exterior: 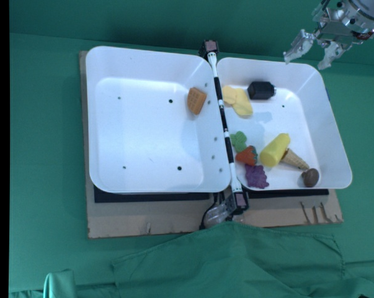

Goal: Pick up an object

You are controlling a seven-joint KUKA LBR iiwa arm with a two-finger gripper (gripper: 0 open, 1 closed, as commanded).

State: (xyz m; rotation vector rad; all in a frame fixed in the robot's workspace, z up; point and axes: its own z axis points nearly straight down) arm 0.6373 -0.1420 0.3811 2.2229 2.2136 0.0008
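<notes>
Looking down at a slant on a green surface [44, 135] that carries two shallow white bins side by side. The left bin [143, 166] holds one orange waffle-patterned toy [196, 100], lying at about two o'clock against its right wall. The right bin [326, 148] holds the rest: a yellow flat piece [237, 100] and a black block [260, 90] near twelve o'clock, a green toy [239, 139] and a red strawberry [247, 156] near nine o'clock, a purple grape bunch [257, 176] at seven o'clock, a yellow ice-cream cone [281, 151] near the middle, and a brown nut-like piece [309, 177] at five o'clock.

The gripper [308, 52] hangs at the upper right of the view, beyond the right bin's far rim at roughly one o'clock, well apart from every toy. Its jaws stand apart with nothing between them. No object has been picked yet; any toy may serve.

Judged from here, the risks lie in the crowding. The green toy, strawberry, grapes and cone sit close together, possibly touching, though the view is too small to be sure. Jaws lowered there could close on two things or push one aside. The waffle toy hugs the wall, which could block one jaw. The black block looks the easiest reach.
</notes>
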